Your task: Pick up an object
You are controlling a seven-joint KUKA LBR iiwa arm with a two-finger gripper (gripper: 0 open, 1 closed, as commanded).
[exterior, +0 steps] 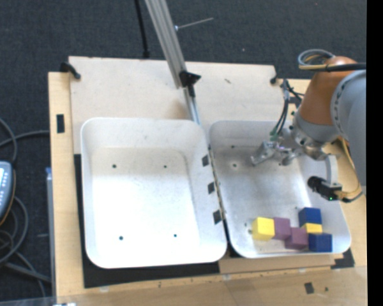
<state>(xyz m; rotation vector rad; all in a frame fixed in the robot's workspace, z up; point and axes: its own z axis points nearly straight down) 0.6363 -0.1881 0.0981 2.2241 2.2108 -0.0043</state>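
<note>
above the right bin (242, 139), well apart from the blocks (293, 229), the pincer (268, 153) hangs open, gripping nothing.

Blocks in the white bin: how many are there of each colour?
All the blocks sit together at the near end of the right bin.
Yellow: 2, a big yellow block and a small yellow block
Purple: 2, one purple block and another purple block
Blue: 2, an upper blue block and a lower blue block
Total: 6

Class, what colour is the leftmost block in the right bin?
Yellow, seen in the camera view.
</note>
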